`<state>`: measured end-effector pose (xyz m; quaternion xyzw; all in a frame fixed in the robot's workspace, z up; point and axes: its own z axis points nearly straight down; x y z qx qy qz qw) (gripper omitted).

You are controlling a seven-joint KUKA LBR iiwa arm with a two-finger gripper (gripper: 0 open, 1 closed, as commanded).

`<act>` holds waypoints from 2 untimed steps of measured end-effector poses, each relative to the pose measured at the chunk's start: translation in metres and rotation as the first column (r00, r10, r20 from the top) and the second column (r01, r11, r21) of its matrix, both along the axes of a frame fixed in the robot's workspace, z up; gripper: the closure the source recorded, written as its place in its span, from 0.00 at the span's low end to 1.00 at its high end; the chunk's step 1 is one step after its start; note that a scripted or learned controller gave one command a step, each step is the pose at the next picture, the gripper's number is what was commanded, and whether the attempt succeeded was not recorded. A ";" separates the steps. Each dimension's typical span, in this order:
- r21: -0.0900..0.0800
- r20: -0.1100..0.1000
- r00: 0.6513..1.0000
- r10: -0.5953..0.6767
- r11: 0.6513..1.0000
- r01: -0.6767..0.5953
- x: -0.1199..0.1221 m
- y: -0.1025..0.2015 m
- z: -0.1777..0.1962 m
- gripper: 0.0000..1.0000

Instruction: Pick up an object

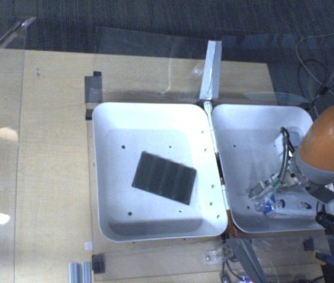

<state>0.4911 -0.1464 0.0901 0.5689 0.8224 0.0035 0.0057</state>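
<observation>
Though near gripper (pixel 261 188), bottle (pixel 275 204) apart.

I was looking down on a robotics lab cell, not a home or shop. A pale wooden worktop (pixel 43 158) carried two shallow white bins (pixel 108 158) fixed side by side, with clear plastic guard panels (pixel 2 46) at its far and left edges, loose cables (pixel 323 63) at the far right, and grey office carpet (pixel 125 5) beyond.
</observation>
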 end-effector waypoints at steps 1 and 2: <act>-0.004 0.005 0.996 0.088 0.996 -0.088 0.001 0.040 0.000 0.00; -0.001 0.001 0.999 -0.041 0.999 0.041 0.013 0.053 0.000 0.00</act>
